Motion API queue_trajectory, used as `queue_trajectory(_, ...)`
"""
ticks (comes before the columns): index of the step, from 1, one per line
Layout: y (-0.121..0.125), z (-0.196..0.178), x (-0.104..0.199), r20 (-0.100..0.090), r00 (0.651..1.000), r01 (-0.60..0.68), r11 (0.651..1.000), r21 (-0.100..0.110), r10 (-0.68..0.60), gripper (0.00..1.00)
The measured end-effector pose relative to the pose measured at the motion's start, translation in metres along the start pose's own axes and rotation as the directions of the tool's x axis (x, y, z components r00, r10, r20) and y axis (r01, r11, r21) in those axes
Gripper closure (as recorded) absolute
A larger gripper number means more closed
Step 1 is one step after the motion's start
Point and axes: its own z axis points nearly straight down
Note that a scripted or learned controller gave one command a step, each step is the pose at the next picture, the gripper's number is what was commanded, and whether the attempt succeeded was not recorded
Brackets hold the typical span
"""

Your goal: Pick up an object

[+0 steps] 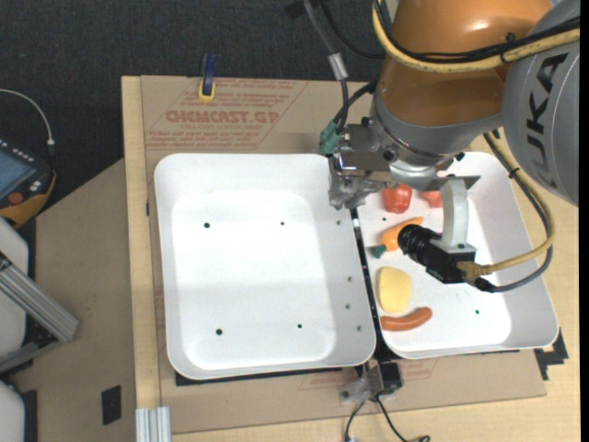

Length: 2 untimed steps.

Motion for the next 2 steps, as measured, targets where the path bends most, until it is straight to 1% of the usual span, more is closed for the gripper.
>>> queue_trajectory(1, -0.012, -0.059, -0.073, 0.005, 1.0, -0.016, 1.0, -0.004, 0.016, 1.0)
queue_trajectory(2, 0.009, -0.016, 0.021, 0.003, 1.0, -0.001, 1.0, 0.01, 0.001, 1.0)
